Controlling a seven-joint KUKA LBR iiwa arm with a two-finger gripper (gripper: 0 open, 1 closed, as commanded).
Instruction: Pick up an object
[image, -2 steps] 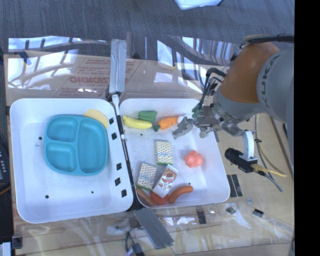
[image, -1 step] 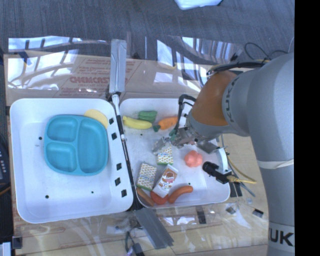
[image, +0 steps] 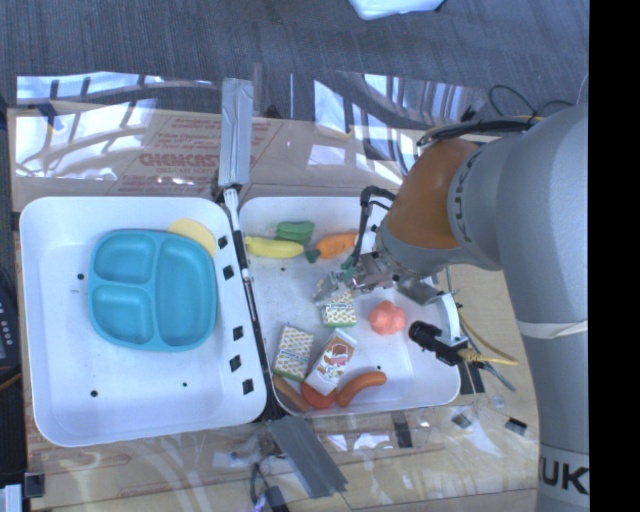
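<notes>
The counter (image: 120, 165) carries two shallow white bins side by side, with a brown printed sheet lying behind them under glare. The left bin (image: 50, 380) holds a blue divided tray (image: 152, 288) with a yellow round piece (image: 196, 235) tucked at its far right corner. The right bin (image: 290, 300) is the landmark for the rest. Along its far wall lie a banana (image: 272, 247), a green piece (image: 295, 230) and a carrot (image: 336, 243). Near its middle sits a small checkered packet (image: 339, 313), with a pink ball (image: 388, 318) just right of it. Toward its near wall lie a patterned box (image: 293, 352), a white carton (image: 333, 361) and a sausage (image: 359, 386). The arm (image: 500, 200) reaches over the bin's right side, and the jaws (image: 352, 280) hang just above the checkered packet, perhaps touching it; whether they are open or closed I cannot tell.
</notes>
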